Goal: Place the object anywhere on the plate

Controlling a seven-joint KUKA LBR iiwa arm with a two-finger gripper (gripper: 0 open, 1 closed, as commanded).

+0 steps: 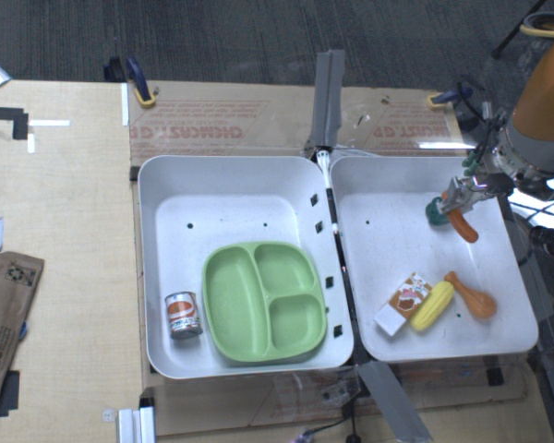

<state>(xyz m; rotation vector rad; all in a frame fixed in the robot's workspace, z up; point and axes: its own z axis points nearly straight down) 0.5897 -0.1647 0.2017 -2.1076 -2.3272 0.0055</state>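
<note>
Two white bins, gripper [463,197] upper right over carrot [460,222], grip state unclear, green plate [261,299] lower centre

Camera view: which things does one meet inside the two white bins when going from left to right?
Small can → green plate → small box → yellow corn → orange drumstick toy.

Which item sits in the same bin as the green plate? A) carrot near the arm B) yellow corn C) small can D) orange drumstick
C: the small can stands in the left bin just left of the green plate, while the corn, the drumstick and the carrot all lie in the right bin.
</note>
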